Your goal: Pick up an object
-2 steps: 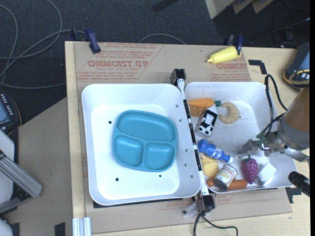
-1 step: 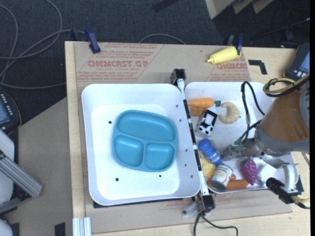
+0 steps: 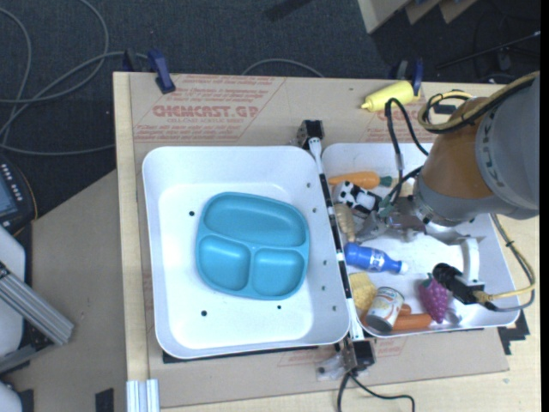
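Note:
My gripper [image 3: 375, 222] reaches into the right bin [image 3: 499, 245] from the right and hangs low over its upper left part. Just left of it lie a black-and-white toy cow [image 3: 356, 197] and a tan item [image 3: 346, 221]. An orange carrot [image 3: 361, 179] lies behind the cow. A blue bottle [image 3: 374, 259] lies on its side just below the gripper. Toward the front are a yellow lumpy piece [image 3: 362, 290], a small can [image 3: 385, 306], purple grapes [image 3: 436, 299] and an orange-red sausage [image 3: 413, 322].
The left bin [image 3: 171, 230] holds a blue divided plate [image 3: 252, 245]. A yellow object [image 3: 385, 98] lies on the bench behind the right bin. Blue clamps [image 3: 160, 70] grip the bench's far edge. The grey arm [image 3: 480, 166] covers the right bin's back right.

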